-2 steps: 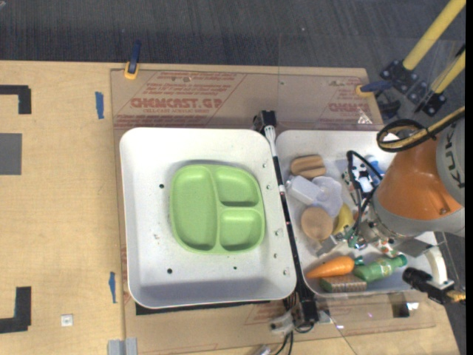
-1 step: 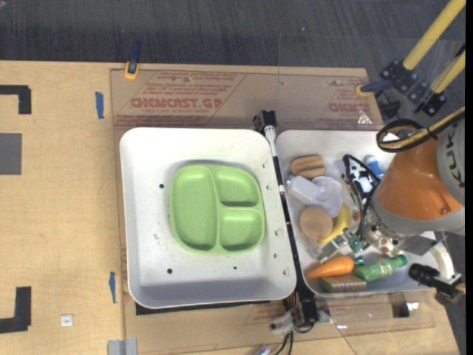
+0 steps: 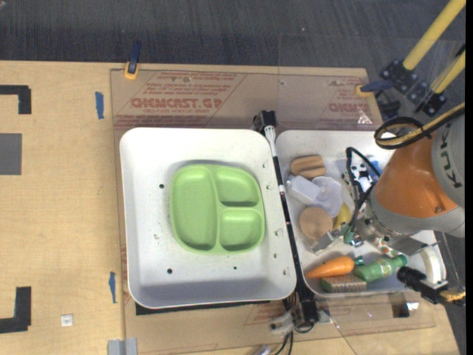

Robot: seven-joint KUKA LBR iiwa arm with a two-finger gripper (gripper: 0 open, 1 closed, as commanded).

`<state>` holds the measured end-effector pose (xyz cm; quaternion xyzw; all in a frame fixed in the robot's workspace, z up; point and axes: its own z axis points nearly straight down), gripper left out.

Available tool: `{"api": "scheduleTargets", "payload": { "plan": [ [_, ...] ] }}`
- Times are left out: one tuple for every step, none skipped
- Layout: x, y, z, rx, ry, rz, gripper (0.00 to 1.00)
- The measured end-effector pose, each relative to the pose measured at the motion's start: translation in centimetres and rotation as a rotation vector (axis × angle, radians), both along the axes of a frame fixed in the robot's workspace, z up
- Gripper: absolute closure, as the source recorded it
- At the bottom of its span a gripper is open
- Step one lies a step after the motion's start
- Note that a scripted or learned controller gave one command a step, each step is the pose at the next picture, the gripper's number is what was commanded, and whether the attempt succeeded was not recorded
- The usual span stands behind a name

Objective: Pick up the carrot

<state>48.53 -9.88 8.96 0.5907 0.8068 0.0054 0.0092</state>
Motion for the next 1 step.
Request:
{"api": "scheduleTargets", "payload": {
  "plan": [
    [-0.22,-0.43,0.00,-0.009,0.009,0.170,0.00]
  ]
}}
